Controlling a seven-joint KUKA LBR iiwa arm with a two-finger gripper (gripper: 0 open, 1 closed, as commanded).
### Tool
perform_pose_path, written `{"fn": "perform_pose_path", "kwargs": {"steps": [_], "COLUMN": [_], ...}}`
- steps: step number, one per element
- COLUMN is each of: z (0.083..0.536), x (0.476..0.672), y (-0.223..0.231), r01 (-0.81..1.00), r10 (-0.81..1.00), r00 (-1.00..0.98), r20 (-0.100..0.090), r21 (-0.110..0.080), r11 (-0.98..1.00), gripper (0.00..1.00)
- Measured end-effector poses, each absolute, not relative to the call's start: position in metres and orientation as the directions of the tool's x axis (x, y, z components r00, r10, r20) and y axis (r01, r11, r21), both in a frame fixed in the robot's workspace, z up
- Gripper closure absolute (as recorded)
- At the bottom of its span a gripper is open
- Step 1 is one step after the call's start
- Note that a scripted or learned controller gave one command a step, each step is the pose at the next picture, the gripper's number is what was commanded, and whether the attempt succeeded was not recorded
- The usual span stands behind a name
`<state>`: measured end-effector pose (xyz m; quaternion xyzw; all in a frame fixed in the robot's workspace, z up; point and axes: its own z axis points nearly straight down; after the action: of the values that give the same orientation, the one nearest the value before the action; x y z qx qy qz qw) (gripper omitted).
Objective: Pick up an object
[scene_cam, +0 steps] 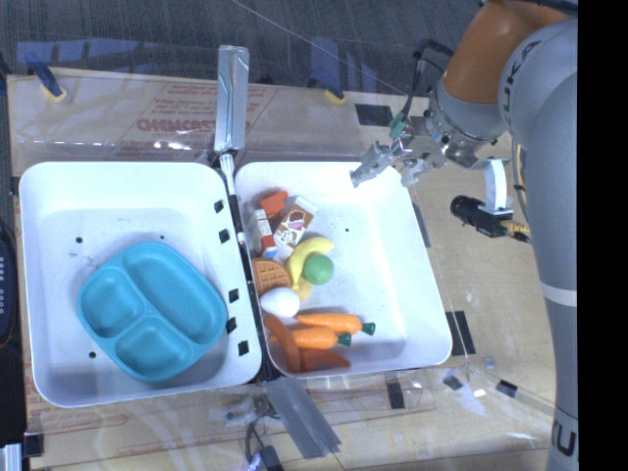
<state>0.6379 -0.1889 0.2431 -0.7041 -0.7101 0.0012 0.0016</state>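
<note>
Left shallow white bin (49,204) holds a blue three-compartment plastic tray (150,309), right shallow white bin (392,273) has toy food heaped along its left side, orange plastic carrots (324,330) nearest, end effector (378,168) above far rim, finger state unclear

A grey robot arm (554,165) enters from three o'clock, its orange band at about one o'clock. Its gripper (378,165) extends toward nine o'clock, tilted slightly down, with nothing visible between its fingers.
</note>
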Motion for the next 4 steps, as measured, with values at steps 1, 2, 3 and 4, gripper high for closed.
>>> {"fn": "perform_pose_path", "kwargs": {"steps": [1, 2, 3, 4], "z": [0.317, 0.213, 0.096, 0.107], "x": [0.639, 0.548, 0.476, 0.478], "y": [-0.190, -0.180, -0.152, -0.153], "r01": [0.997, 0.993, 0.959, 0.957], "r10": [0.997, 0.993, 0.959, 0.957], "r00": [-0.082, -0.121, -0.285, -0.290], "r20": [-0.002, 0.003, 0.003, 0.001], "r21": [0.005, -0.010, -0.004, -0.002], "r11": [0.082, 0.121, 0.285, 0.290], "gripper": [0.00, 0.00, 0.00, 1.00]}}
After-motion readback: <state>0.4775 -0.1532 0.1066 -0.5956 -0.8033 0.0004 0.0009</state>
